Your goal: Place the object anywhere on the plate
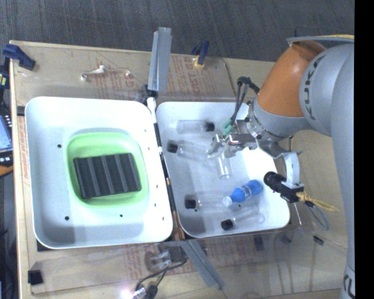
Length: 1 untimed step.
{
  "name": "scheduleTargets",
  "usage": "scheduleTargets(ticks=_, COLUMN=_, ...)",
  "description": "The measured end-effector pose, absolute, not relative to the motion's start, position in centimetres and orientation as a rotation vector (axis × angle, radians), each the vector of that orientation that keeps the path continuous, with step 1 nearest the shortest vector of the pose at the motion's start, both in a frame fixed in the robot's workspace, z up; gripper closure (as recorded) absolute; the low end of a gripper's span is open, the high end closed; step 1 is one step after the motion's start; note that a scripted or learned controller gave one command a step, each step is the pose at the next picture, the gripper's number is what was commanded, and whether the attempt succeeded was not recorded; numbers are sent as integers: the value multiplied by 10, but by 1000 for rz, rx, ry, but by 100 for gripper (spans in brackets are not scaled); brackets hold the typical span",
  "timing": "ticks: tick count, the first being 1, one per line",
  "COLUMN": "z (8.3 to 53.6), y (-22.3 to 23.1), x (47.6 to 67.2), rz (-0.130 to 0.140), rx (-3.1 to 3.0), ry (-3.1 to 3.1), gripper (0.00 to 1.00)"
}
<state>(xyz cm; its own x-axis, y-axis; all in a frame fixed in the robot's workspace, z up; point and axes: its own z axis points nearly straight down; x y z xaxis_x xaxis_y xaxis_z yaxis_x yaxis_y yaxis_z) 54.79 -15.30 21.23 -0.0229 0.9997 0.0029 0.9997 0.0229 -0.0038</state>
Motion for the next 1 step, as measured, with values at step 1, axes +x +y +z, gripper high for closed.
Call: scheduleTargets(ticks=1, z=212, y=-153, x=548, rz=1, rx=-2193, ry=-2243, gripper=0)
